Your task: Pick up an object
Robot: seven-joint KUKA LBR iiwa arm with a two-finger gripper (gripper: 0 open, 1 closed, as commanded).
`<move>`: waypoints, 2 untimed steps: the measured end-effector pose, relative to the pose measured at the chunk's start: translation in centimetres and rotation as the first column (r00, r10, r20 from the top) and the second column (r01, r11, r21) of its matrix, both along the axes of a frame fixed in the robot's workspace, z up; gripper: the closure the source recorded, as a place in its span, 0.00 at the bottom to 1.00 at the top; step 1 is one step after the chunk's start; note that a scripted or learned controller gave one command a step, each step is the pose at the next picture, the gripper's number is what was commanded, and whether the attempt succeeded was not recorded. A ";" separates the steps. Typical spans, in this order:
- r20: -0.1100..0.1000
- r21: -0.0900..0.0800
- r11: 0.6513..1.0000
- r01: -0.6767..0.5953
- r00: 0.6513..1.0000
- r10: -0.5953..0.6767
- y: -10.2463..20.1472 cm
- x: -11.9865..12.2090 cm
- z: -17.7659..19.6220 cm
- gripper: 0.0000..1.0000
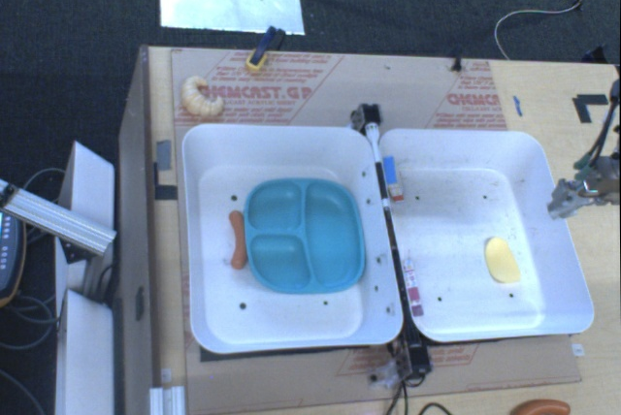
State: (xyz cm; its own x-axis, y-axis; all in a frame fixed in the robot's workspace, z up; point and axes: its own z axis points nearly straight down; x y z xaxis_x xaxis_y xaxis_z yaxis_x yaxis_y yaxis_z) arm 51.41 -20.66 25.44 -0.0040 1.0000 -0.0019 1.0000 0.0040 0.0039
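Yellow object (502,260) lies untouched in right bin (456,161); my gripper (574,195) hangs at its rim, finger state unclear. Pick not yet begun.

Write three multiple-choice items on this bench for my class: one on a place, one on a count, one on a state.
1. Where does the yellow piece lie?
A. right bin
B. left bin
C. on the tray

2. How many compartments has the blue tray?
A. two
B. four
C. six

3. How does the sausage lie?
A. inside the tray
B. beside the tray, on the bin floor
C. outside both bins

Key: 1 A, it rests on the floor of the right bin. 2 B, ridges split the tray into four. 3 B, it lies just left of the tray in the left bin.
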 end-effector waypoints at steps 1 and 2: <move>0.000 0.000 1.000 -0.001 1.000 0.001 0.0 7.2 2.6 1.00; -0.001 0.000 1.000 0.000 1.000 0.000 0.0 7.1 2.5 0.00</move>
